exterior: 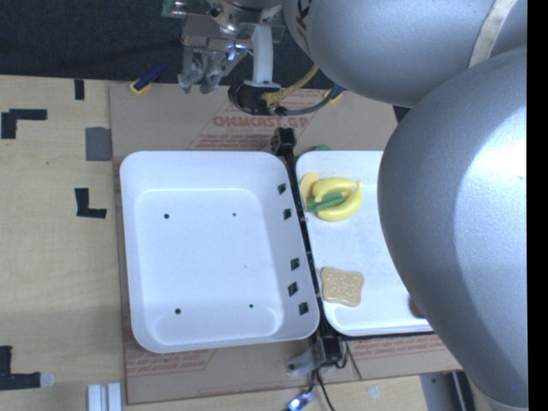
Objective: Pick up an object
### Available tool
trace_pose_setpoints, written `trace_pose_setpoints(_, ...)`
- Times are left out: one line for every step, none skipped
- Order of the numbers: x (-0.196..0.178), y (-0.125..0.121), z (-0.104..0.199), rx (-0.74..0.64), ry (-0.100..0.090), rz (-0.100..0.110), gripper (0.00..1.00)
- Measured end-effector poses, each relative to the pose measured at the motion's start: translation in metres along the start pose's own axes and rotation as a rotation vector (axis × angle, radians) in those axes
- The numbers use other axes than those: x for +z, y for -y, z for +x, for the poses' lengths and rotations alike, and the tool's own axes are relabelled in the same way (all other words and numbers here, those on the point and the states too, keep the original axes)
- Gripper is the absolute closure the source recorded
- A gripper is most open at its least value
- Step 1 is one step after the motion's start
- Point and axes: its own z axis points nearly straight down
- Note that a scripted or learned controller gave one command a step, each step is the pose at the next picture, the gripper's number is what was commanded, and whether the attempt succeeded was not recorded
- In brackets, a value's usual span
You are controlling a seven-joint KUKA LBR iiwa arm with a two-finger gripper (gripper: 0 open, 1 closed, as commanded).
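Right bin [360, 319] holds a yellow banana-like toy [336, 198] with a green piece on it, near the divider at the bin's far end, and a tan bread-slice piece [342, 286] lying flat closer to the near rim. Gripper [205, 68] hangs beyond the left bin [137, 229], over the cardboard; nothing between its fingers, and they look slightly parted.

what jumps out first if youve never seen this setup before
The bulky grey arm dominates the right side, covering much of the right bin. Against that bin's white floor, a yellow banana-like toy with a green piece stands out near the divider, with a tan bread-like piece below it. The end effector hangs at the top, above the brown board beyond the left bin.
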Motion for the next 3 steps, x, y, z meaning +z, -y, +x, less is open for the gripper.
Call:
trace_pose_setpoints(-0.155,0.006,-0.016,0.000,0.000,-0.001,1.00)
trace_pose_setpoints(-0.068,0.087,0.009,-0.003,0.007,0.028,1.00)
trace_pose_setpoints(-0.150,0.098,-0.004,0.000,0.002,0.009,1.00)
